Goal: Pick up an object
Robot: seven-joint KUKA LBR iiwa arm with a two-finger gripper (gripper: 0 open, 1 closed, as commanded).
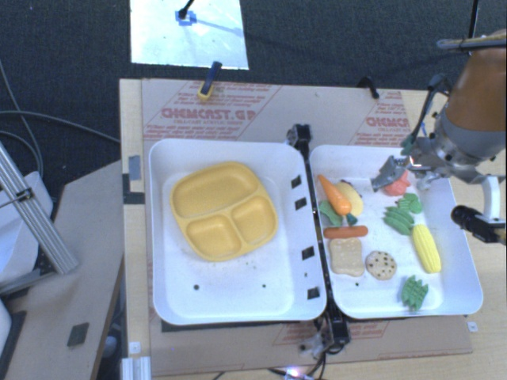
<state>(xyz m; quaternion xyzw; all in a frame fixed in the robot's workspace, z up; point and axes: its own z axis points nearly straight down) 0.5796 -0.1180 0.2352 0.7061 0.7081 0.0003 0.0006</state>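
Our pincer [394, 174] sits low over the pink toy [398, 185]; whether it grips anything we cannot tell. We descend squarely, avoiding the carrot [334, 195] beside it.

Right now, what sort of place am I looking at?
Probably a robotics lab test bench: a grey arm's gripper over a white bin of toy food, beside a yellow divided tray, all on cardboard.

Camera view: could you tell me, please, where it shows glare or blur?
Camera view: glare washes out the shiny sheet at the top; the right bin looks bright; the gripper and the reddish toy beside it are soft; the yellow tray is fairly sharp.
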